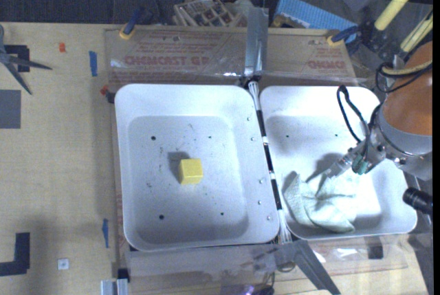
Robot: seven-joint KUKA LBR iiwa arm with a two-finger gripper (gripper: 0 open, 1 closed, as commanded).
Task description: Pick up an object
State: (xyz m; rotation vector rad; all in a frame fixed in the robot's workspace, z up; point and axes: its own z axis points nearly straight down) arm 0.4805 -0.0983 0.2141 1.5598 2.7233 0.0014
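Wooden desk (55, 170) with two white bins, clutter along the top of the frame.

Left bin (130, 108): a small yellow block (191, 170), stiff and light. Right bin (289, 104), lower part: a crumpled cloth (323, 208), soft and limp, best pinched at a raised fold; the gripper (344, 166) hangs just above it, its opening too blurred to tell.

Access/obstruction entry, pos. rel. to gripper (328, 170):
- Directly below & toward cam: crumpled white cloth (320, 203) filled near corner of right bin (302, 104); tips sat at its top edge.
- Behind gripper: arm (405, 122) + black cable loop (347, 111) blocked approach from right.
- Far side of gripper: bare bin floor, open.
- Left of gripper: divider rims (265, 156) between bins, low barrier.
- Beyond rims: left bin (137, 115) floor open all round one yellow block (191, 171), well apart.
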